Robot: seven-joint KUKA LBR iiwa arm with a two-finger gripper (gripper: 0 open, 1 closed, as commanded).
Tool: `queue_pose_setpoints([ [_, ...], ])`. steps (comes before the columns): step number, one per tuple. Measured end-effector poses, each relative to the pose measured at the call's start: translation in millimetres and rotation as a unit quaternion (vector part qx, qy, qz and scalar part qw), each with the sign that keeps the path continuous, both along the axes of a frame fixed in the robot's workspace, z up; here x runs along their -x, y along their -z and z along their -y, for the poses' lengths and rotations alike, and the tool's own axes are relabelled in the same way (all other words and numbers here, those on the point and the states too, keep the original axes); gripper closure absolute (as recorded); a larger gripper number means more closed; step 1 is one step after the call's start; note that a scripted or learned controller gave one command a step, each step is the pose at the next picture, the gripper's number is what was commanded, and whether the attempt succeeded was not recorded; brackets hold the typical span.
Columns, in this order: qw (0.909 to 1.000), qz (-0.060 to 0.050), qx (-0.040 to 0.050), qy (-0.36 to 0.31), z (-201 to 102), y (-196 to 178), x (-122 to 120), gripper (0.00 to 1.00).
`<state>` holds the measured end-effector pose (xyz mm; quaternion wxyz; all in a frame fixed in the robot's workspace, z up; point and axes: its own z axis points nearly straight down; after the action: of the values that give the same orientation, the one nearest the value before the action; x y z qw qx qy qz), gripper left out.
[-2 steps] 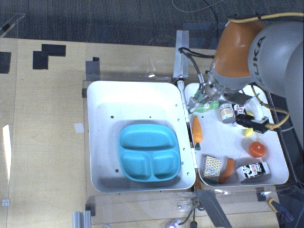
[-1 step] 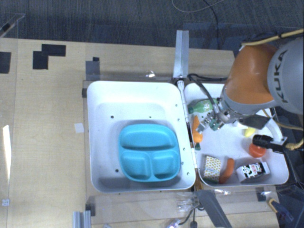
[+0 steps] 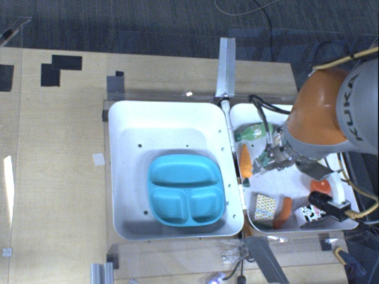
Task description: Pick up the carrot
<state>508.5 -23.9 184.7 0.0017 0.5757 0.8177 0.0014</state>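
Carrot (image 3: 244, 161): light, stiff, likely smooth toy lying along right bin's (image 3: 335, 225) left wall at 9 o'clock, best pinched across its middle; gripper (image 3: 267, 158) just beside at 3 o'clock, opening impossible to tell.

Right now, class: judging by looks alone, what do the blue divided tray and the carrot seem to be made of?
Blue divided tray: probably moulded plastic. It is one even colour with rounded compartment edges and a soft sheen.

Carrot: likely a plastic toy. It is a uniform bright orange with a smooth surface, though it is too small in the view to be sure.
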Motion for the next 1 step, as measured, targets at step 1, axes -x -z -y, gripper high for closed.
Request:
queue_pose_setpoints([
  [1,0.9995,0.000,-0.0001,-0.030,-63.1,-0.3,-1.0,1.00],
])
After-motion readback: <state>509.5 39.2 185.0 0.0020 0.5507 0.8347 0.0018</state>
